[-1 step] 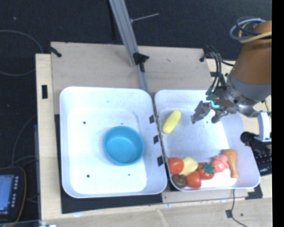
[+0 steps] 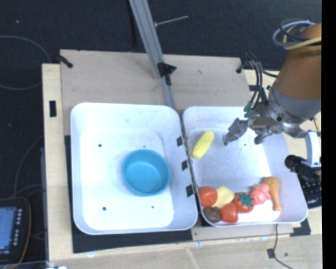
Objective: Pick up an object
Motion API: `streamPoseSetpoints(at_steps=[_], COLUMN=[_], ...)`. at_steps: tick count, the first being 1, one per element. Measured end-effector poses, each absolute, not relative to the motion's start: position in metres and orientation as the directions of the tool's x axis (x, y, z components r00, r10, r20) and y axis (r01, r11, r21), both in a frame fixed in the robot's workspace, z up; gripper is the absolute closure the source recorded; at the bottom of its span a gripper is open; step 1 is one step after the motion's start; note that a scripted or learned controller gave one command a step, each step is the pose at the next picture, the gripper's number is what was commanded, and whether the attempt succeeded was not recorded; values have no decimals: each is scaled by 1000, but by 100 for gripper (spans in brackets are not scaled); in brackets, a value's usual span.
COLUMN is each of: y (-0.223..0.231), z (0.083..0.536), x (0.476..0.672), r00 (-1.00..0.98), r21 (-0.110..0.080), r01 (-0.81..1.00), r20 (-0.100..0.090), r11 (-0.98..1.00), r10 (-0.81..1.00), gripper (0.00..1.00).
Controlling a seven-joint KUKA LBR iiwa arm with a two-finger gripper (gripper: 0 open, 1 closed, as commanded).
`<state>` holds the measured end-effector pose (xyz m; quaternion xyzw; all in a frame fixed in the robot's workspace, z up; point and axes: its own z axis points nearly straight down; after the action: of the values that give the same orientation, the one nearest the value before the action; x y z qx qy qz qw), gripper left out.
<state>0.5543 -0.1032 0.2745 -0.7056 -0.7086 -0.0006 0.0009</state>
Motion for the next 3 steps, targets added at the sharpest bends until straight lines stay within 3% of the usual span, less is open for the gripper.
streamPoseSetpoints(at_steps=[3], y=[-108], z=[100], x=[563], r00=[3], r21=[-5], r01=[1000], r20=[-2], r11=[-3], r10=[1000], gripper=[0])
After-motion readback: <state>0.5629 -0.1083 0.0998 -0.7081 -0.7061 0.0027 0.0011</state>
